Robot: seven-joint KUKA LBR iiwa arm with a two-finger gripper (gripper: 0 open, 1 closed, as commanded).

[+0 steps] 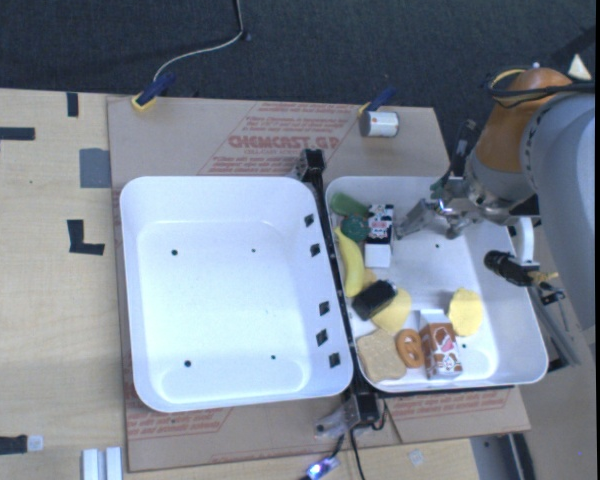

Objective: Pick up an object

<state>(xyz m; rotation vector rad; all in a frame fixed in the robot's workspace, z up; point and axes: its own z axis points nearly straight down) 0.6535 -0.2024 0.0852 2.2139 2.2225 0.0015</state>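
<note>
Camera view: nearest us in the right white bin (510, 373) we see a soft, light yellow sponge-like lump (466, 311), best pinched across its middle. Beyond it, the gripper (420, 218) hovers; we cannot tell its opening.

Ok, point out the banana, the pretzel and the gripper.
banana (351, 264): camera view, middle of its curved yellow body.
pretzel (410, 346): camera view, centre of the brown twist.
gripper (412, 221): camera view, at the fingertips over the right bin.
</note>
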